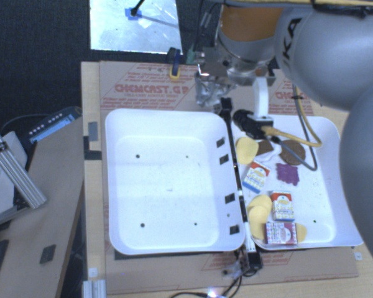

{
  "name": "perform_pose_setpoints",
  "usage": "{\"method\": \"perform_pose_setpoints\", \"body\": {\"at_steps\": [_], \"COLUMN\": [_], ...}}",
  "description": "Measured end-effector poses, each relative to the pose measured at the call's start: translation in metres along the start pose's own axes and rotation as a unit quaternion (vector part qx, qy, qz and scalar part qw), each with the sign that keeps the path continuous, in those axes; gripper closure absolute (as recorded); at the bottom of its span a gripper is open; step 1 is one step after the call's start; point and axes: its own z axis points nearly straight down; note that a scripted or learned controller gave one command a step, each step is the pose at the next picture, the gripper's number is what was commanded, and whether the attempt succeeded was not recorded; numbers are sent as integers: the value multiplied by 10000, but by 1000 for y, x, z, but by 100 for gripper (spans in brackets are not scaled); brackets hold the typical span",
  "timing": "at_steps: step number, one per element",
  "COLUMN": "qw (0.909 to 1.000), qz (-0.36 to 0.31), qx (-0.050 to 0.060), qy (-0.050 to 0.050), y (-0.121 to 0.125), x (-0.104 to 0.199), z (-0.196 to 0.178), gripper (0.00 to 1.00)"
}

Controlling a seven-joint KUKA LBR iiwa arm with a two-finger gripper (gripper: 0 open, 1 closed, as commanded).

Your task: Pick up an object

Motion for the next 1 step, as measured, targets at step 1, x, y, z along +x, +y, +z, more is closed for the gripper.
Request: {"method": "perform_pose_setpoints", "body": {"at_steps": [1], "qw": [10000], "qz": [-5], "qx": [5], "qy": [5], "y": [-39], "x": [69], "z": [-20], "gripper": [100]}}
